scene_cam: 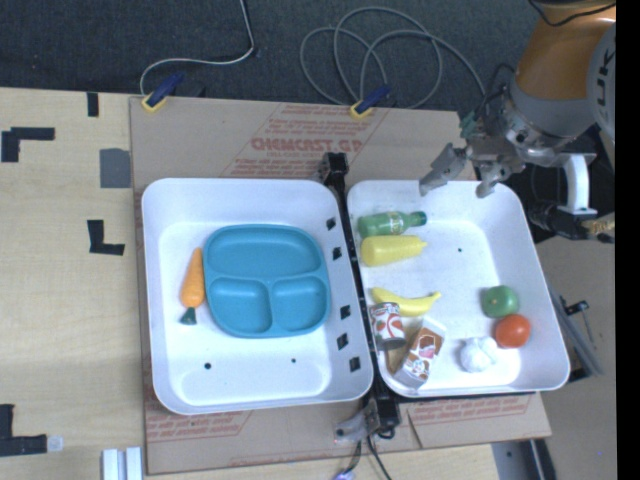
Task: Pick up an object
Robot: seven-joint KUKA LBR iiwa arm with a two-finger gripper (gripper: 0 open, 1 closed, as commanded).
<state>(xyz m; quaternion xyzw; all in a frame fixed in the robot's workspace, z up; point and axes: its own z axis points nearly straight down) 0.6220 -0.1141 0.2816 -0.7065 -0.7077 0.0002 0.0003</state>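
Observation:
My gripper [464, 176] hangs over the far edge of the right bin [535, 268], its two fingers spread open with nothing between them. Below it in that bin lie a green bottle [391, 223], a yellow bottle [392, 250], a banana [405, 299], two snack packets [408, 340], a green apple [499, 300], a red tomato [512, 331] and a white ball [476, 355]. The green bottle is the nearest, down and to the left of the fingers.
The left bin [160, 268] holds a blue divided plate [266, 279] and an orange carrot [192, 283]. Black clips [335, 173] join the two bins. Grey cables [390, 58] loop on the dark floor behind the bench.

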